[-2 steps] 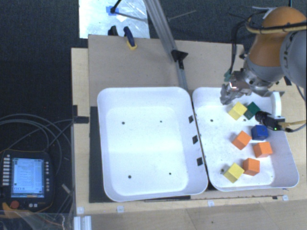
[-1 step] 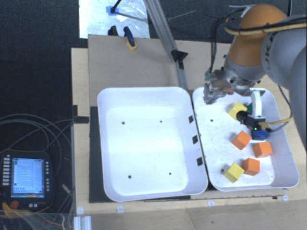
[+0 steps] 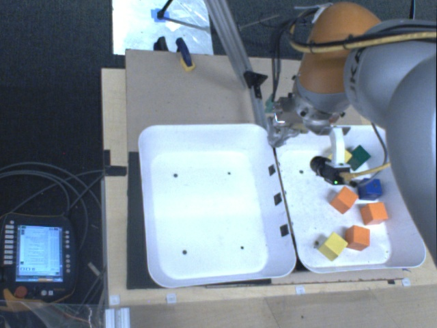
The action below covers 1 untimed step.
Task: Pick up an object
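The right bin (image 3: 403,255) holds several small blocks. Three orange blocks (image 3: 344,200) (image 3: 373,213) (image 3: 357,237) lie in its right half, with a yellow block (image 3: 333,245) near the front. A blue block (image 3: 369,188) and a green block (image 3: 360,157) sit further back, and another yellow block (image 3: 343,157) lies partly hidden beside the green one. My gripper (image 3: 278,134) hangs over the far left corner of the right bin, near the divide between the bins. It stands left of all the blocks and touches none of them.
The left white bin (image 3: 147,183) lies beside the right one. A slanted metal pole (image 3: 232,43) rises behind the bins. Clamps (image 3: 184,53) rest on the board at the back. A control pendant (image 3: 34,255) with cables sits at the far left.
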Tool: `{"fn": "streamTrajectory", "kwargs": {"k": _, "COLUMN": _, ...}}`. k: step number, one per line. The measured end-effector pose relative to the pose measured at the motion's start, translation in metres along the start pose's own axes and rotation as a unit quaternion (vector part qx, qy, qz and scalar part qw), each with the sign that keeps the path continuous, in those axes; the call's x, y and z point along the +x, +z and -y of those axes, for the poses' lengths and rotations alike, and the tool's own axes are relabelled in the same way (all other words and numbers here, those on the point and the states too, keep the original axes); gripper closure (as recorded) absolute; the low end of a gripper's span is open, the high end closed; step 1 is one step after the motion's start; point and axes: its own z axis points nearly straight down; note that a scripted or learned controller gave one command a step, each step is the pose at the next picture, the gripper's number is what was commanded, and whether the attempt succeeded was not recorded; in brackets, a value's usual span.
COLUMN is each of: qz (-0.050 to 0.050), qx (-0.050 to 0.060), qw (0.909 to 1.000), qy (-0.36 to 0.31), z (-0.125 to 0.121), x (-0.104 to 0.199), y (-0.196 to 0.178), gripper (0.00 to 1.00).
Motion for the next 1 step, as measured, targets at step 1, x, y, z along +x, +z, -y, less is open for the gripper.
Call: {"fn": "streamTrajectory", "kwargs": {"k": 1, "qz": 0.000, "qx": -0.001, "qw": 1.0000, "qy": -0.001, "z": -0.0117, "x": 0.0563, "y": -0.0012, "gripper": 1.00}}
